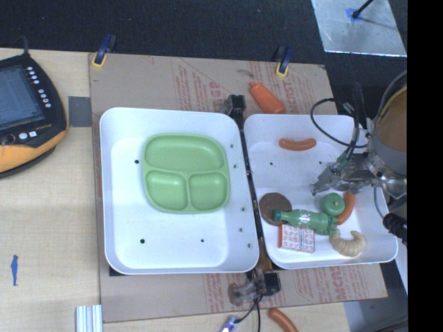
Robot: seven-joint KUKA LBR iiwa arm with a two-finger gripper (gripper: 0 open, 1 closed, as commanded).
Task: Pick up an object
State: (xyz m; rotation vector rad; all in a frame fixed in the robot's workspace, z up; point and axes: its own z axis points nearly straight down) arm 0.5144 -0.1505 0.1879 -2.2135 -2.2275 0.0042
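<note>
Looking down at a slant on a pale wooden bench (48, 213), backed by dark floor (208, 5). Overlaid with a brown cardboard sheet (173, 75), pinned at its far edge by two blue-and-yellow clips (104, 49). Bore two white bins touching side by side: left bin (124, 247) with a green divided plate (185, 173) near its middle, bare white floor all around it; right bin (273, 164) crowded along its near half, open along its far-left part.

Held in the right bin: a sausage (297, 143) alone near the far wall; a brown disc (275, 203) touching a green bottle (304, 218); a red-and-white packet (296, 238) just beside the bottle; a croissant (349, 243) by the near-right corner; a green round piece (332, 203) against an orange stick (347, 206).

Hung the gripper (340, 177) just above the green round piece, reaching in from the right; how far open, impossible to tell; nothing seen in its grasp.

Lay outside the bins: an orange piece (266, 97) on the cardboard, a control tablet (28, 113) at far left.

Carried red print on the cardboard and on the packet, too small to read.
</note>
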